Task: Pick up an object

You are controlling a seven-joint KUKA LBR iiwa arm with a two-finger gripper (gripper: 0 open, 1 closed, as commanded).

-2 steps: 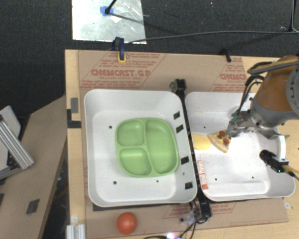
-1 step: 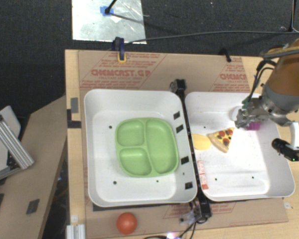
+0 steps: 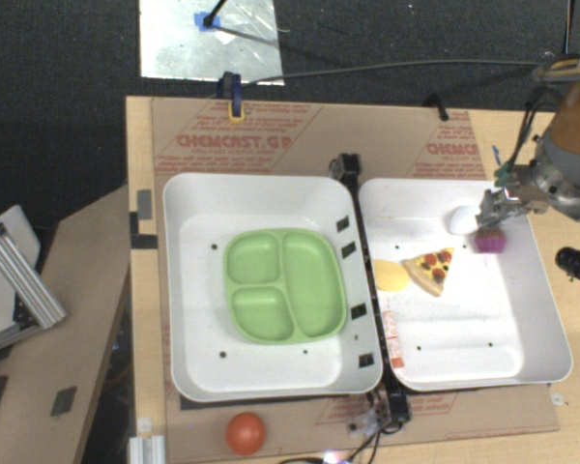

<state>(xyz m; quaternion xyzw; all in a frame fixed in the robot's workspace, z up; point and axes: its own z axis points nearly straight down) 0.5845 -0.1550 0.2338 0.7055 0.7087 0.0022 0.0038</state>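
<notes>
The right bin holds a toy pizza slice, a yellow round piece, a white round object and a small purple object. My gripper reaches in from the right and hangs over the bin's far right part, just above the purple object and beside the white one. Nothing is visibly held between its fingers.
The left bin holds a green three-compartment tray. An orange-red ball lies on the bench in front of the left bin. Black clips join the bins along the middle divide. A metal frame stands at the far left.
</notes>
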